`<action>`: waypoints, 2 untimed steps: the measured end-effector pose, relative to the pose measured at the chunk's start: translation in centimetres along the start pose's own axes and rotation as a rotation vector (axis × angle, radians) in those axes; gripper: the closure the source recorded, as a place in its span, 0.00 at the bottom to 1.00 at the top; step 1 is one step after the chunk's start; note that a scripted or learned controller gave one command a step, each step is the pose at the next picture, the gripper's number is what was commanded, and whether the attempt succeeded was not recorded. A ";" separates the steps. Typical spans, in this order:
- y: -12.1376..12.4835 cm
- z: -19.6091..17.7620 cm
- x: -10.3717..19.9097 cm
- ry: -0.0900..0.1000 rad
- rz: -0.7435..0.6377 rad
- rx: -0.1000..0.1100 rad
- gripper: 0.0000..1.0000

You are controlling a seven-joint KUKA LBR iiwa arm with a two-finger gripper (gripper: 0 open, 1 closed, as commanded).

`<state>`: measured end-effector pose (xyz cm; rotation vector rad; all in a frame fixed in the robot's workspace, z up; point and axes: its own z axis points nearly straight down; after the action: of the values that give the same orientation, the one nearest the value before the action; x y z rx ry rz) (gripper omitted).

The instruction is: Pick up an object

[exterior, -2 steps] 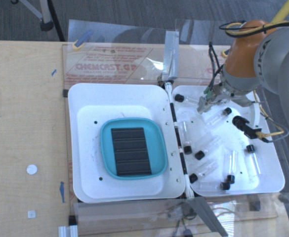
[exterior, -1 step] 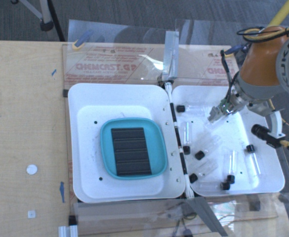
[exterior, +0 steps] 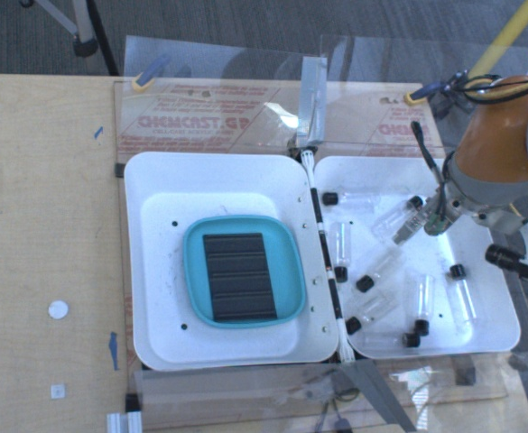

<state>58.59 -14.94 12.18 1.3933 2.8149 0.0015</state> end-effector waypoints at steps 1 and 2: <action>0.1 3.3 -9.5 -0.006 -0.086 -0.002 1.00; 0.7 2.6 -9.3 -0.006 -0.096 -0.004 1.00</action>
<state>64.79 -21.97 9.61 1.2534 2.8720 0.0023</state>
